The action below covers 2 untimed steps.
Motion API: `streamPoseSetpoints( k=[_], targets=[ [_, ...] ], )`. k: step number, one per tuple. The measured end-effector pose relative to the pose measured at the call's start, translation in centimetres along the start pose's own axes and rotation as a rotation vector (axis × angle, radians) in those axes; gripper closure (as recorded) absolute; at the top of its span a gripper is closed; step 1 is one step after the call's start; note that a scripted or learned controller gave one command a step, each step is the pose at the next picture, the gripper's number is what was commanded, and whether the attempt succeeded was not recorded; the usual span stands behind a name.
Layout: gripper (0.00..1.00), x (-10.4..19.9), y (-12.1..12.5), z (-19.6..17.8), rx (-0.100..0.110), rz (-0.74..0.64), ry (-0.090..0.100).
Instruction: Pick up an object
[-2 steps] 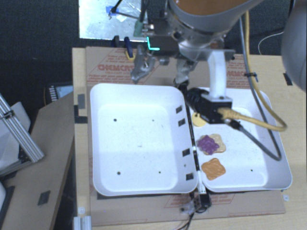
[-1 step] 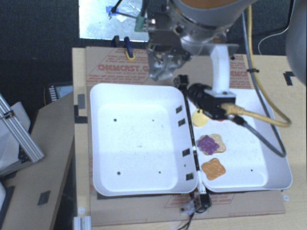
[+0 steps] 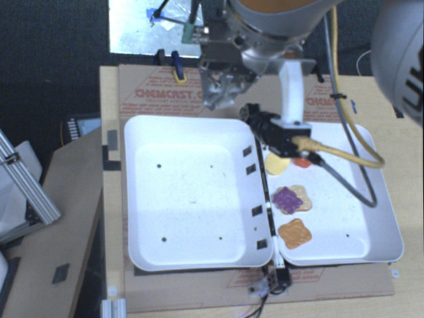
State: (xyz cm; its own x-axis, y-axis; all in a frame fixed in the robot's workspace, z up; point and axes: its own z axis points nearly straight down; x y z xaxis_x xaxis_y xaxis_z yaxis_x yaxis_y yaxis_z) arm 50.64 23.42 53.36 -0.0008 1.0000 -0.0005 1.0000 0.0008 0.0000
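Observation:
Several small toy food pieces lie in the right bin [image 3: 371,240]: a pale yellow piece [image 3: 277,165], a small red piece [image 3: 303,163], a tan slice with purple topping [image 3: 290,199] and an orange-brown piece [image 3: 295,233]. My gripper [image 3: 222,90] hangs high over the cardboard behind the far edge of the left bin [image 3: 142,177], well apart from the pieces. It looks blurred and metallic, and nothing shows in it.
A black connector [image 3: 275,134] and a yellow cable [image 3: 344,154] with a grey hose cross the right bin's far half, partly over the yellow and red pieces. The arm's bulk fills the upper right. A blue and yellow clamp [image 3: 177,68] stands on the cardboard's far edge.

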Motion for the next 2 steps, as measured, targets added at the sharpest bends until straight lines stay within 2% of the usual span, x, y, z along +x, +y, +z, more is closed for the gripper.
streamPoseSetpoints(
  k=[1, 2],
  targets=[
    [0.0, 0.0, -0.1, -0.1, -0.001, -0.001, 0.001],
    [1.0, 0.0, 0.0, -1.3, -0.003, -0.003, 0.002]
  ],
)
